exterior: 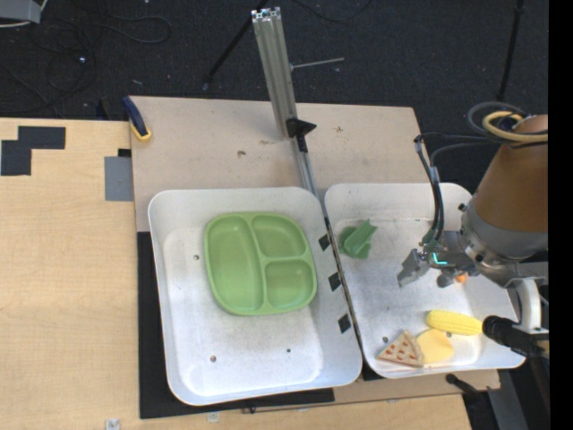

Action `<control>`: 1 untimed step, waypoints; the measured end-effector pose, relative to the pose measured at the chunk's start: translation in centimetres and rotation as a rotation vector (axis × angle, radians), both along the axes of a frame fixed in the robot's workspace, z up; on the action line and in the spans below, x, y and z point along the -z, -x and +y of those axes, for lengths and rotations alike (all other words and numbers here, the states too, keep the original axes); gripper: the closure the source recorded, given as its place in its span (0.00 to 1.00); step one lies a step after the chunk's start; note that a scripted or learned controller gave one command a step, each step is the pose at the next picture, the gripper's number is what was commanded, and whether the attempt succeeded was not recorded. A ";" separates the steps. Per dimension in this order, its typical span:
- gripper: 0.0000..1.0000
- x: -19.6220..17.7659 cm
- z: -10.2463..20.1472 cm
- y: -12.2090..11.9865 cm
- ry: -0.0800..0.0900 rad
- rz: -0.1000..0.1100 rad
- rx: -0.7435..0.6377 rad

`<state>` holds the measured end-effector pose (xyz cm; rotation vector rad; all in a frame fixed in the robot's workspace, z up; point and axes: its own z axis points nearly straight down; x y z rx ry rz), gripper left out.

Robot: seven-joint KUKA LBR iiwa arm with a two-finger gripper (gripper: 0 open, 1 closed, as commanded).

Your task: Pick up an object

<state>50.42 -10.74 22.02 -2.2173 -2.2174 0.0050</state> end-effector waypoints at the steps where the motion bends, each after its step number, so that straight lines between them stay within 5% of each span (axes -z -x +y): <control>1: 0.00 -0.1 0.0 -0.1 0.000 -0.002 0.000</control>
